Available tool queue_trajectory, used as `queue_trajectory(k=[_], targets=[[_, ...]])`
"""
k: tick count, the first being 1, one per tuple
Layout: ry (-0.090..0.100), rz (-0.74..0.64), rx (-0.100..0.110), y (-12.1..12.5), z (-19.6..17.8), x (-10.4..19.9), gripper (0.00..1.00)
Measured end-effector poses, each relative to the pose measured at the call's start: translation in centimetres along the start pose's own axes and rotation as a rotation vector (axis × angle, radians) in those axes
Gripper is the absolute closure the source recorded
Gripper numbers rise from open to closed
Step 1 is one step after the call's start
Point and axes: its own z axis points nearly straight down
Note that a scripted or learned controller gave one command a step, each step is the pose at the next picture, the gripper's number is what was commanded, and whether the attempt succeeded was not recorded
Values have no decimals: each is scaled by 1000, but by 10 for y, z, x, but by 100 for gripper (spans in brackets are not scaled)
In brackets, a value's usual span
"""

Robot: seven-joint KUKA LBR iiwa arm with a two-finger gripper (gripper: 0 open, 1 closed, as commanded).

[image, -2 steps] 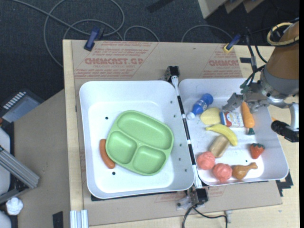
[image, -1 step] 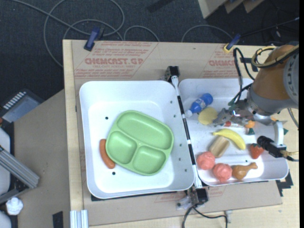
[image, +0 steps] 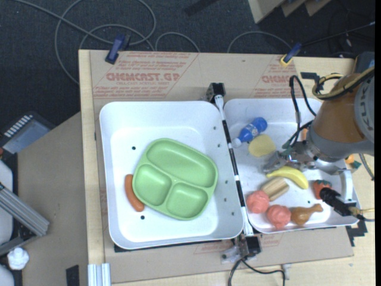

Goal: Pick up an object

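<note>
My gripper (image: 281, 159) is low in the right bin (image: 268, 105), at the end of the grey arm with the orange band (image: 336, 121). It sits just above a yellow banana (image: 290, 176) and right beside a pale yellow round fruit (image: 261, 145). I see nothing held in it. A blue and white bottle (image: 253, 128) lies to the upper left of the fruit. Below the banana lie a tan bread roll (image: 275, 187), two pink pieces (image: 258, 201) (image: 278, 214) and a brown drumstick (image: 303, 213).
The left bin (image: 113, 130) holds a green divided plate (image: 172, 177) and an orange sausage (image: 133, 193) at the plate's left edge. A small red-orange piece (image: 321, 187) lies near the right bin's right wall. Cables trail over the arm at the right.
</note>
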Motion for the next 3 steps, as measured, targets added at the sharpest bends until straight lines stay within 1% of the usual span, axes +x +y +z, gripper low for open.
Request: queue_trajectory(k=[1, 2, 3], targets=[[-1, 0, -2, 0, -10, 0, 100], [-2, 1, -4, -16, -77, -33, 100], [-2, -1, -3, -9, -87, -32, 100]])
